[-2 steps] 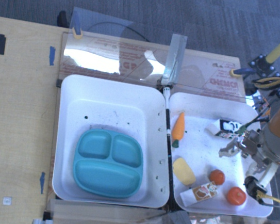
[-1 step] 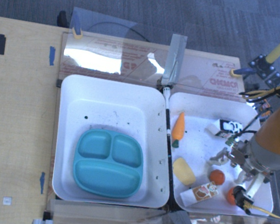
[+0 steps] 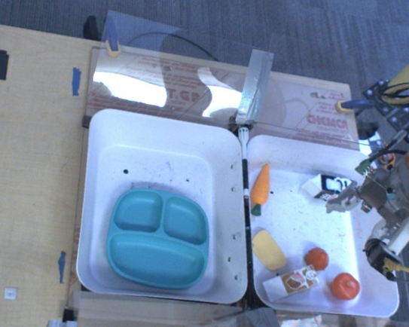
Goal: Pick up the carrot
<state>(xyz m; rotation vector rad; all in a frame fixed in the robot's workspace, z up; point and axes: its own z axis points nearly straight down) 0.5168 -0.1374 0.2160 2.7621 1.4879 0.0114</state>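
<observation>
The carrot [image 3: 261, 186], orange with a green stem end, lies lengthwise against the left wall of the right bin [image 3: 296, 163], in its upper half. My gripper [image 3: 338, 199] hangs over the right part of the same bin, about a hand's width to the right of the carrot and apart from it. Nothing of the carrot is covered.
In the right bin's lower half lie a yellow piece [image 3: 269, 250], a small red ball [image 3: 317, 257], a red tomato [image 3: 345, 286] and a small carton [image 3: 297, 280]. The left bin [image 3: 108, 144] holds a teal divided plate [image 3: 158, 237]. A metal divider [image 3: 254, 90] stands behind the bins.
</observation>
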